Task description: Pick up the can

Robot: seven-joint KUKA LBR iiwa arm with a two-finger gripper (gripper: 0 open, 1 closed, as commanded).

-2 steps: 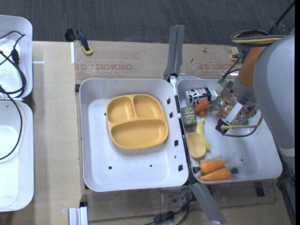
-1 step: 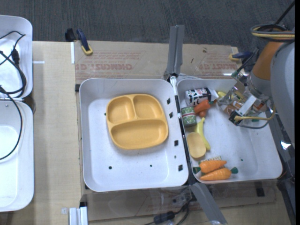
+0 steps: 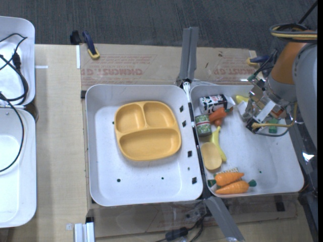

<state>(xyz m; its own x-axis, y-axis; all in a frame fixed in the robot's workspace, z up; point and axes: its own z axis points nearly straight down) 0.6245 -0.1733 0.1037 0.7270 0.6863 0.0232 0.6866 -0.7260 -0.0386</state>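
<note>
A yellow divided plate (image 3: 148, 130) fills the left bin (image 3: 101, 175). The can (image 3: 203, 125) stands upright against the right bin's (image 3: 282, 178) left wall, well left of the gripper (image 3: 257, 116) by the far-right corner; its grip state I cannot tell.

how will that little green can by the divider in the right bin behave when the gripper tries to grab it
The can looks rigid, so it should hold shape when squeezed. It seems to stand upright; a sideways nudge could tip it, and its round wall would then likely roll. The carrot and banana crowd it, so they may shift too.
</note>
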